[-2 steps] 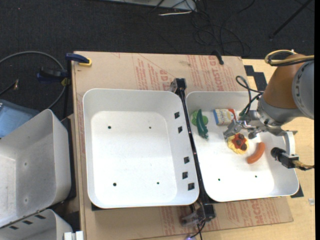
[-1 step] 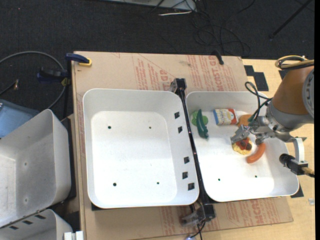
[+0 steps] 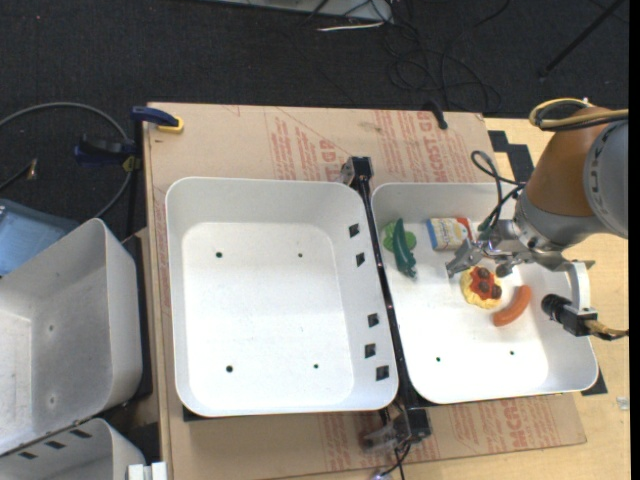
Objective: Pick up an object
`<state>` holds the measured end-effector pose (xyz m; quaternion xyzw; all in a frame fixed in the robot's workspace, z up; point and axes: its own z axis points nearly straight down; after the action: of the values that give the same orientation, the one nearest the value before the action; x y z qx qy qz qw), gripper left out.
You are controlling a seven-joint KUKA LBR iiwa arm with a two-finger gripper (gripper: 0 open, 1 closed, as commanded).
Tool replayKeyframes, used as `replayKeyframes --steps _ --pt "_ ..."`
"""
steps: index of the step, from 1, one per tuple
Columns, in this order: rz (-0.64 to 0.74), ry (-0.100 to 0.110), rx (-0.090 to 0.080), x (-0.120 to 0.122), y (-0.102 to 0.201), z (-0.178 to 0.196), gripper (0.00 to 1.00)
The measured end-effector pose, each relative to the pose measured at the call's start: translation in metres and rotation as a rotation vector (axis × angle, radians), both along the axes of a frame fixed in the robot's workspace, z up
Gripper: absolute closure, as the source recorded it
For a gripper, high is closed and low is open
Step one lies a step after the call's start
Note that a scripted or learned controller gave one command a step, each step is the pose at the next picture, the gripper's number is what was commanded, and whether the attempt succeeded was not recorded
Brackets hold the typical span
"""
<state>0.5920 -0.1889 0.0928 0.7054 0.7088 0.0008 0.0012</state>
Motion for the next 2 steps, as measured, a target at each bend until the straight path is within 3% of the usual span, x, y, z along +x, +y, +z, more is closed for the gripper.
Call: replayKeyframes --steps 2 --pt "0.002 0.01 0.001 0.043 -0.022 -0.001 0.0"
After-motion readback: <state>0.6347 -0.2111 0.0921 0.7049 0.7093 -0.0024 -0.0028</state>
